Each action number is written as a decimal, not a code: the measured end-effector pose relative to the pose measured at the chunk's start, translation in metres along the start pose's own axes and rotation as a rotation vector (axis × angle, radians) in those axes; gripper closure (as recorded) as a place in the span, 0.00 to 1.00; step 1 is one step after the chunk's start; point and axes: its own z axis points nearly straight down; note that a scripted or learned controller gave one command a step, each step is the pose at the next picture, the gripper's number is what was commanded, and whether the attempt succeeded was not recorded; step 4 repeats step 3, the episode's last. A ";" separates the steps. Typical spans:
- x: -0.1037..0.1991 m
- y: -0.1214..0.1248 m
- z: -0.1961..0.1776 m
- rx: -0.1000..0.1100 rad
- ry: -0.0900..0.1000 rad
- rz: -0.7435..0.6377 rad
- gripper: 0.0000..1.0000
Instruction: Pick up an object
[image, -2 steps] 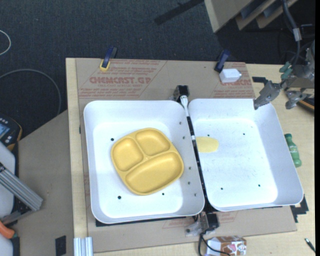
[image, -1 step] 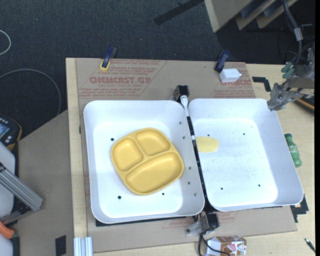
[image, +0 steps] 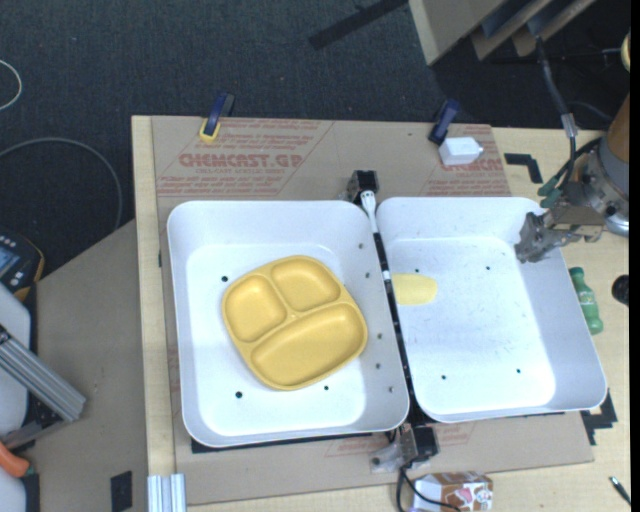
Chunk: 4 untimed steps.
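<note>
A yellow divided plate lies flat in the left bin, roughly at its middle. A small pale yellow piece rests on the floor of the right bin, close against its left wall. My gripper hangs at the right bin's upper right corner, just inside the rim, well to the right of the yellow piece. Nothing can be seen held in it.
A green object lies outside the right bin's right wall. A white block and blue clamps sit on the cardboard at the back. A black clip joins the bins at the top.
</note>
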 end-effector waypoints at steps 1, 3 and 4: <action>0.055 -0.041 -0.026 -0.006 0.001 -0.008 1.00; 0.217 -0.055 -0.089 -0.018 0.002 -0.008 1.00; 0.217 -0.055 -0.089 -0.018 0.002 -0.008 1.00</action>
